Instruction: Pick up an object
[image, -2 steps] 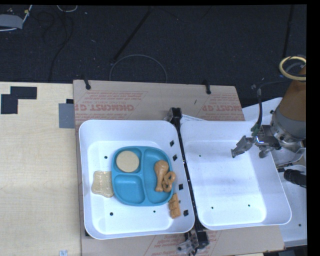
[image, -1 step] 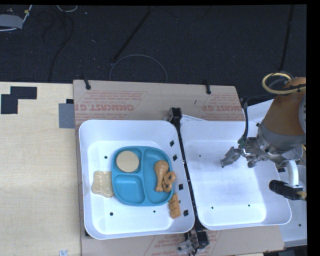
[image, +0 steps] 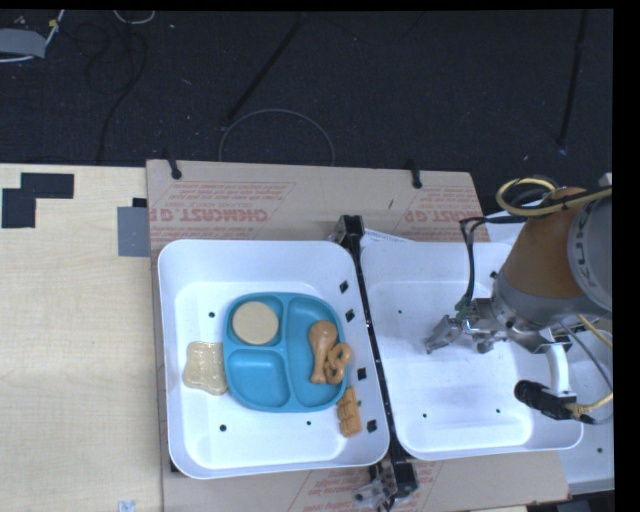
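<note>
cardboard (image: 250, 205) print, mirrored, perhaps "chemcast ge"; gripper (image: 445, 335) nearby.

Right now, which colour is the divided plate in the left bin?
The divided plate is blue, seen clearly in the camera view.

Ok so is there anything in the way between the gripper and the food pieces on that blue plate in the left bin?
Yes. The gripper sits over the right bin, and the raised rims where the two bins meet, with a black divider strip, lie between it and the blue plate in the left bin.
</note>
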